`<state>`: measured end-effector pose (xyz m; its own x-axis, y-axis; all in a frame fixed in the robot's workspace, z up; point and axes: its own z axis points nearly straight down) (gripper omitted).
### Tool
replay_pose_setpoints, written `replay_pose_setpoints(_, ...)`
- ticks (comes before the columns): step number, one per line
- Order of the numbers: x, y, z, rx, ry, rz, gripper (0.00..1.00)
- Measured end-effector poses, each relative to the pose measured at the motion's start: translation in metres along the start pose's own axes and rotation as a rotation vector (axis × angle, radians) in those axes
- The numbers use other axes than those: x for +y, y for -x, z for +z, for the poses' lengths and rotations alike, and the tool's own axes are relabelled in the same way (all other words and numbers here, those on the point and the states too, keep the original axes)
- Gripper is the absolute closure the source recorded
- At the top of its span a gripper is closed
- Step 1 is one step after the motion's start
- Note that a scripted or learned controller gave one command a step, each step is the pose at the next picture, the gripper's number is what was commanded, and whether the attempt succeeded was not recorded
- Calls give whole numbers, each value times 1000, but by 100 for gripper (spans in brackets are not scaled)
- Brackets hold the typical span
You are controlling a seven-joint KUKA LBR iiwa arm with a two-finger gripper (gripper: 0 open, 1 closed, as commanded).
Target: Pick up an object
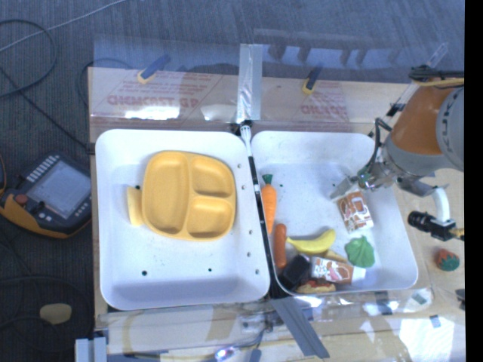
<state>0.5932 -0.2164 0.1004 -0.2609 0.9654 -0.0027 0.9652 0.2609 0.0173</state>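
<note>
Bench (189, 100) of pale board under clear sheeting, bearing two shallow white bins side by side, left bin (113, 277) and right bin (400, 266), with a small red-and-green item (447, 259) beside the right one.

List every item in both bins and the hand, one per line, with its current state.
Yellow divided plate: flat in the left bin, right way up.
Carrot: lying against the right bin's left wall.
Banana: lying on the right bin floor.
Green toy: resting near the right bin's front.
Snack packet: lying flat just below the hand.
Hand: low over the right bin, nothing seen between its fingers.
</note>
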Motion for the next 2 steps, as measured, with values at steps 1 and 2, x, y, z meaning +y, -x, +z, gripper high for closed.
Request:
replay_pose_setpoints(1,76,-75,-90,2,-17,36,100)
replay_pose_setpoints(2,74,-112,-82,2,-20,-121,100)
